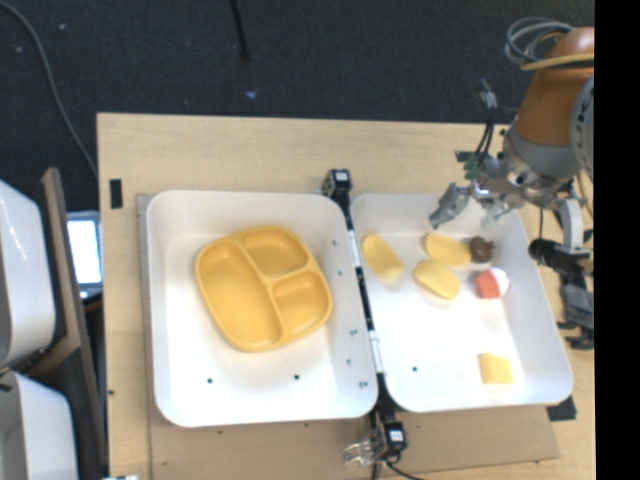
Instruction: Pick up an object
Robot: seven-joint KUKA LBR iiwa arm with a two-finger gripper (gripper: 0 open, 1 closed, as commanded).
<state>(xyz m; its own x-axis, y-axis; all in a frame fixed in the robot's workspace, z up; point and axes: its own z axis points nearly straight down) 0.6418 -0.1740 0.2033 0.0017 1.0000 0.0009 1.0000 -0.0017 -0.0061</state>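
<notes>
Three yellow pieces (428, 261), a small brown item (482, 249), a red-and-white piece (488, 284) and a yellow block (496, 368) lie in the right bin (440, 378). The gripper (474, 201) hangs over that bin's far edge, fingers spread, nothing between them. In the left bin (175, 388) sits a yellow divided plate (263, 286).
</notes>
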